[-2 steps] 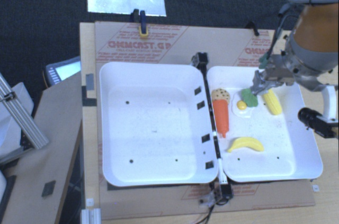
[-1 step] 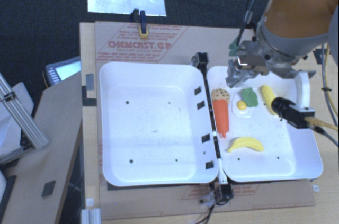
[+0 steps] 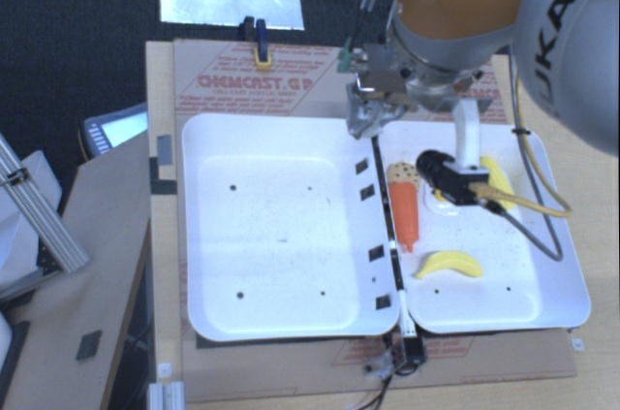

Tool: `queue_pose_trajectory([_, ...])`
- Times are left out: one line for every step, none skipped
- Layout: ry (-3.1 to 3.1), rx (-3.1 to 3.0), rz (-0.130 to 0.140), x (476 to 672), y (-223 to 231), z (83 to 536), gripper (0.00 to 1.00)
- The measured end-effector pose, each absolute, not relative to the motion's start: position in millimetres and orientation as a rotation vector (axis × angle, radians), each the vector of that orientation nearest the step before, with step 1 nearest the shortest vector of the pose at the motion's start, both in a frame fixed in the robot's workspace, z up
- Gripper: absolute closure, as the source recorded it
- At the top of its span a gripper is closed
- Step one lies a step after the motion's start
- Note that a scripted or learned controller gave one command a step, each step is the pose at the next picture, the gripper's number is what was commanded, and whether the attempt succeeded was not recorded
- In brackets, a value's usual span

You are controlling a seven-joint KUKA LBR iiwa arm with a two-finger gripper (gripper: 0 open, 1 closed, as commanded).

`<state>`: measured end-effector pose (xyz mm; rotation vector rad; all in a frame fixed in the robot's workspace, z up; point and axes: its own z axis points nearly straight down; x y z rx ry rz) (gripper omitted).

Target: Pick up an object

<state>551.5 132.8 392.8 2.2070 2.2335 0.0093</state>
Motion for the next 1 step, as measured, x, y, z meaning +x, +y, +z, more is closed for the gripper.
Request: queue_pose_trajectory([2.231,2.207,0.016,572.0,213.7,457.2,1.00])
